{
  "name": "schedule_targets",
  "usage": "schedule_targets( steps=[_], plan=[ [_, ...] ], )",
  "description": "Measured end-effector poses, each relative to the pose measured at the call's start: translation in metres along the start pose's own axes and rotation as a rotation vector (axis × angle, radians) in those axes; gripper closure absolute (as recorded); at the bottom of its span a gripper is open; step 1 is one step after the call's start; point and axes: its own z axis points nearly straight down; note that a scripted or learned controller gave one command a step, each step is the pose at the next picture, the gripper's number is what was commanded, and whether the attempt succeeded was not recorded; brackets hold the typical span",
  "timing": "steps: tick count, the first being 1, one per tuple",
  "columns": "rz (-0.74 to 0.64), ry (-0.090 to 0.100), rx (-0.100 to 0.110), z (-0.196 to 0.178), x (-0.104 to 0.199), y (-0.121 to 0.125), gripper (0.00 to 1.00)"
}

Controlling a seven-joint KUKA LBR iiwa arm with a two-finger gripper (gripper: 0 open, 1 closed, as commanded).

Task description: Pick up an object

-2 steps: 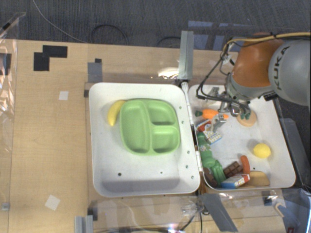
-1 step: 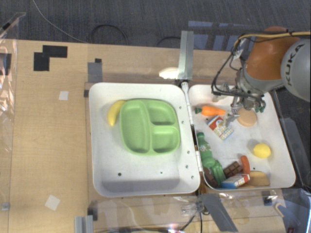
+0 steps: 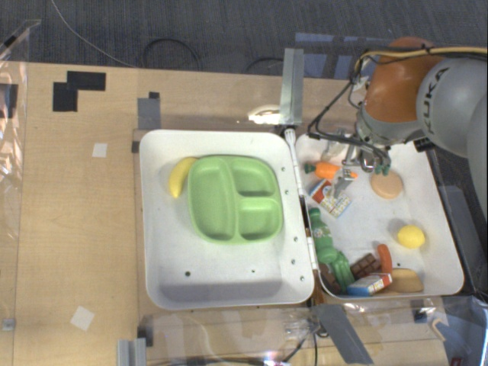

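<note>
Tool (image 3: 352, 172) over right bin (image 3: 442, 227) | grip state unclear | carrot (image 3: 326, 169), peach disc (image 3: 386, 186) beside.

A grey KUKA arm (image 3: 457, 105) enters from the upper right of the frame, its orange band (image 3: 396, 90) rounded above the wrist. Black cables loop from the band's left side down toward the wrist. The wrist points downward and toward the frame's centre right, carrying the metal two-finger gripper (image 3: 352, 168), which sits just below and left of the orange band, fingers directed down.
</note>
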Motion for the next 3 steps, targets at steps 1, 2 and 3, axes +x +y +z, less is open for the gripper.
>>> schedule_targets(
  steps=[1, 2, 3],
  plan=[
    [0.053, -0.025, -0.007, -0.001, 0.086, -0.029, 0.0],
    [0.098, -0.032, -0.006, -0.001, 0.114, 0.001, 0.0],
    [0.142, -0.02, -0.007, 0.0, 0.109, -0.001, 0.0]
  ],
)
